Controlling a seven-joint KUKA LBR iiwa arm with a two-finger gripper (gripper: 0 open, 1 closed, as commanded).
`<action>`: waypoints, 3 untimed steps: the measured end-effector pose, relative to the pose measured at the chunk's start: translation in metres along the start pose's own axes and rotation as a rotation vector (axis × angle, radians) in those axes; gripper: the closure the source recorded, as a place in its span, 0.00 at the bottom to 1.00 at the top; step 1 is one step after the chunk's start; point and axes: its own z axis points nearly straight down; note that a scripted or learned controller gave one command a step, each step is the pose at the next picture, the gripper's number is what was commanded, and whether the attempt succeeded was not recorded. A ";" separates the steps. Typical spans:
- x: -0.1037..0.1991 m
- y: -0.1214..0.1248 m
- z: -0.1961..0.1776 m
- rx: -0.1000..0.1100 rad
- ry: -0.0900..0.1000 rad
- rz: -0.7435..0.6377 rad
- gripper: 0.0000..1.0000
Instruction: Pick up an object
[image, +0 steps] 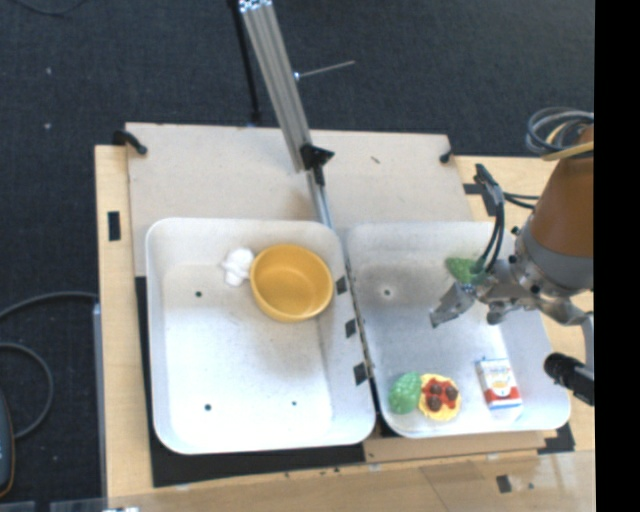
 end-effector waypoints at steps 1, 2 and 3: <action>0.000 0.000 0.000 -0.001 0.000 0.001 0.00; -0.009 -0.003 0.059 0.008 -0.002 0.004 0.00; -0.011 -0.006 0.121 0.008 0.000 0.004 0.00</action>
